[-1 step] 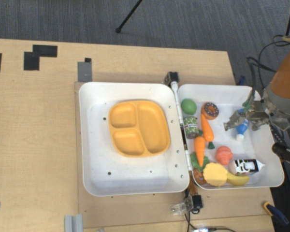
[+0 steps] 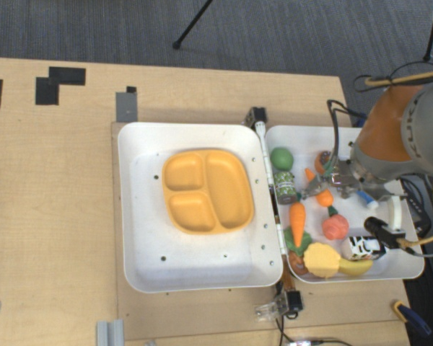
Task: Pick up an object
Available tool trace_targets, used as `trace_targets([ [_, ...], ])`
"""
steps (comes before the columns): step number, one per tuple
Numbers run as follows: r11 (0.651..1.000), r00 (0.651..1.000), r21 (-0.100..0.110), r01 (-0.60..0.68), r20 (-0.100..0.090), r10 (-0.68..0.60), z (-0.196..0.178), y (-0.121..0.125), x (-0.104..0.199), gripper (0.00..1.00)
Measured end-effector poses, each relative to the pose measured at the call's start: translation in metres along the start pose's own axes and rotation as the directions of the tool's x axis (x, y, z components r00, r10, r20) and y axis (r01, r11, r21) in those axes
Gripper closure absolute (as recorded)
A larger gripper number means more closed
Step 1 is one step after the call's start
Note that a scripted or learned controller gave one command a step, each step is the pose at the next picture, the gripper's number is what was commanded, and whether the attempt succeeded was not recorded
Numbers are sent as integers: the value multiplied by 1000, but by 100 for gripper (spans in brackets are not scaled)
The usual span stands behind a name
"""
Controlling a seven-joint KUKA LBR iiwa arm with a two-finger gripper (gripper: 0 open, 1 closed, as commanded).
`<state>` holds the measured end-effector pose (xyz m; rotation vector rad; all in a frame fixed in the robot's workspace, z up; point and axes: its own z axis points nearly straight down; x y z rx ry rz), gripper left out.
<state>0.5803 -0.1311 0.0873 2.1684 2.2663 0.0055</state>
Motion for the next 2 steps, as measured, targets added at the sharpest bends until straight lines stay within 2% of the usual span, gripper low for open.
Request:
trace_targets([
  [1, 1000, 1000, -5, 0, 1, 0, -12, 2, 0, 100],
  [2, 994, 994, 1, 110, -1, -110, -98, -27, 51, 100],
])
